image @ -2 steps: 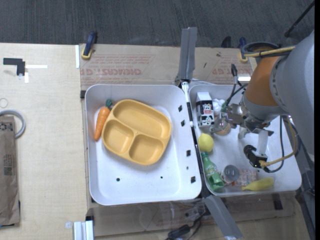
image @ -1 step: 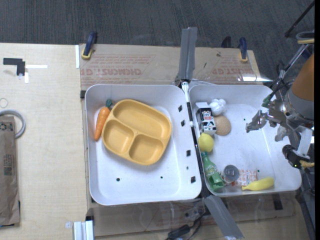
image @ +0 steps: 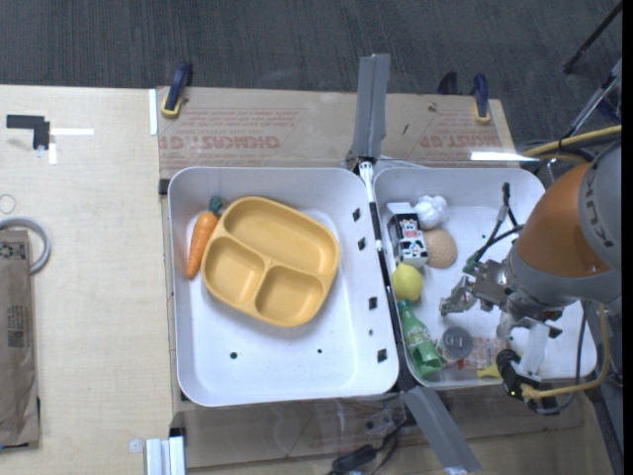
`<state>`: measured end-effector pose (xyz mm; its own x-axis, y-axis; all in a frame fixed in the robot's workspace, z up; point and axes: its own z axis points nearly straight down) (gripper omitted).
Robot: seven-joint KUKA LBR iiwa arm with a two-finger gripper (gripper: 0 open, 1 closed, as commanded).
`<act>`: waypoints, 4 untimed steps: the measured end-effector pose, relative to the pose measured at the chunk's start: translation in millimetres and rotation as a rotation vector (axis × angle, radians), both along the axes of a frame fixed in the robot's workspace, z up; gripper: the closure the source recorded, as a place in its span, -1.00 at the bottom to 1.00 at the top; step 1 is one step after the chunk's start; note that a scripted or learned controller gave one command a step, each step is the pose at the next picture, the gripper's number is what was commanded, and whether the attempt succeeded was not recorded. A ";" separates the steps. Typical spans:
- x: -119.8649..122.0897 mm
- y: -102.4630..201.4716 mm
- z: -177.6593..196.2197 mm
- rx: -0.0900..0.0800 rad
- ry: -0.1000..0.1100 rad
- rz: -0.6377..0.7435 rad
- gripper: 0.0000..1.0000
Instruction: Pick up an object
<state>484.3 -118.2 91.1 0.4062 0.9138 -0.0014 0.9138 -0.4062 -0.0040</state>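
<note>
Metal fingers of the gripper (image: 463, 295) are seen low inside the right bin (image: 569, 369), near its middle — whether they are spread or closed cannot be told, and nothing is seen gripped between them. The arm (image: 569, 231) is carried in over the bin's right edge, its orange band showing above the wrist.

Along the left edge of the right bin a row of things is laid: a small box (image: 407, 237) with dark print near the far end, a white crumpled thing (image: 430, 209) just behind it toward the far edge, a brown rounded thing (image: 440, 248) touching the box on its right, a lemon (image: 407, 281) just in front of the box, and a green bottle (image: 417, 336) stretched toward the near left corner. A small grey round cap (image: 456, 341) is seen just in front of the gripper, beside a clear wrapper with red and yellow print (image: 482, 356) by the near edge.

In the left bin (image: 272, 379) a yellow divided plate (image: 270, 260) is set near the middle — a carrot (image: 203, 238) lies just beside its left rim.
</note>
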 end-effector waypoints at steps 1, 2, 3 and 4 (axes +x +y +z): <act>45.8 9.0 73.6 -0.003 -0.001 -0.235 -1.00; 24.1 -74.7 96.2 -0.002 -0.001 -0.171 -1.00; 7.7 -65.9 20.6 0.000 -0.001 0.094 -1.00; -7.2 -33.1 60.4 -0.001 -0.001 -0.013 -1.00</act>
